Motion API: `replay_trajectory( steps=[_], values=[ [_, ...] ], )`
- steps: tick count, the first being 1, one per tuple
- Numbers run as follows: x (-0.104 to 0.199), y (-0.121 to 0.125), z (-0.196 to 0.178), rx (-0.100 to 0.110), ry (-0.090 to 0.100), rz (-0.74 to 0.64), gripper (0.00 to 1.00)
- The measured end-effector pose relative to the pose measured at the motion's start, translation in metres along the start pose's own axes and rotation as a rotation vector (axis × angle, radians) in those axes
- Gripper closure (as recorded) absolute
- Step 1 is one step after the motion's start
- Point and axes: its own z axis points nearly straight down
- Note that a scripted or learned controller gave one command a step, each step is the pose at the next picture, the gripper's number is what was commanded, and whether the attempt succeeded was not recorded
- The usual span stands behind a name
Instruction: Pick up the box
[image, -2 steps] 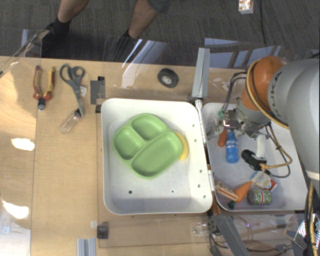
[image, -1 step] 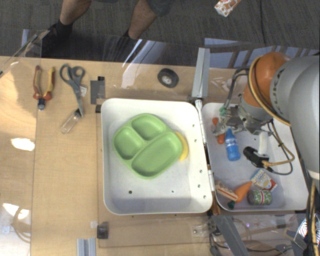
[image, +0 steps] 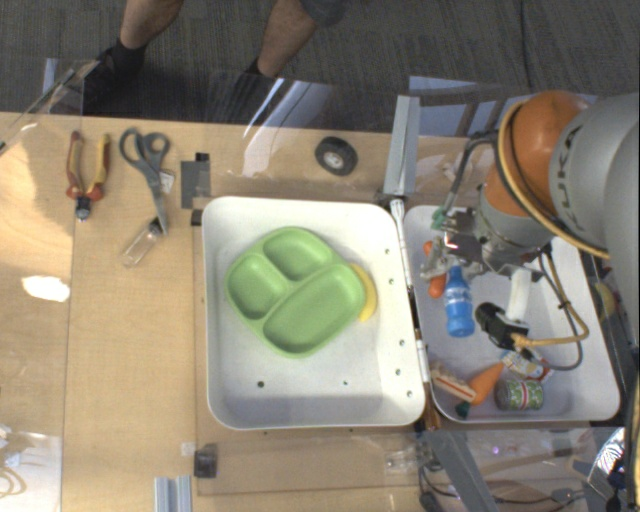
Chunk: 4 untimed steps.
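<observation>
We see even, bright light, a glare patch on the bench (image: 45, 289) left of the green tray (image: 297, 291), mild softness throughout.

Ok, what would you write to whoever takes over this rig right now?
Gripper: low over the right bin, near its upper left corner, by the blue bottle; no grasp visible.
Things: the right bin also holds a can and an orange carrot-like piece. A white item may be the box; too hidden to be sure. The left bin holds a green divided plate.
Done: nothing lifted.
Left: find, grasp and lift the box.
</observation>
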Motion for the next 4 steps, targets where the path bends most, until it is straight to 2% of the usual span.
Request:
replay_trajectory(
  steps=[1, 2, 3, 4],
  values=[
    [0.026, -0.008, 0.0, 0.0, 0.0, 0.236, 1.0],
    [-0.073, -0.003, -0.142, 0.0, -0.002, 0.694, 1.0],
    [-0.007, -0.048, -0.089, 0.005, -0.004, 0.98, 1.0],
    [0.014, 0.023, -0.013, 0.005, -0.004, 0.827, 1.0]
  ],
)
